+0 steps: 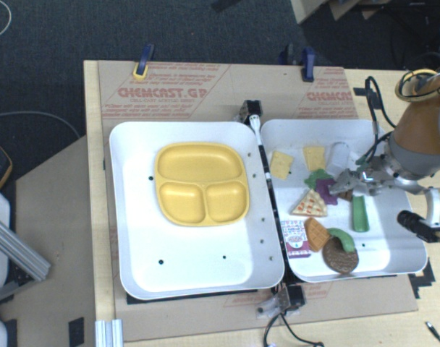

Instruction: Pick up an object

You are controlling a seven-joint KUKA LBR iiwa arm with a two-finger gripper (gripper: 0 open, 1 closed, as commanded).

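Observation:
The right bin (404, 260) holds several toy foods. Among them are two pale yellow cheese pieces (281, 165) (315, 156), a pizza slice (309, 204), a purple piece (326, 191) beside a green leafy piece (319, 177), a green stick (360, 214), an orange waffle-like piece (316, 232) and a brown round piece (341, 259). My gripper (348, 183) hangs low over the bin's middle, just right of the purple piece and above the green stick. Nothing is visibly held in it.
A yellow divided plate (202, 181) lies in the left bin (133, 223). A small printed packet (295, 238) rests at the right bin's left wall, and a pale cup-like thing (339, 154) lies near its back. Clamps (141, 67) (307, 63) hold the cardboard base.

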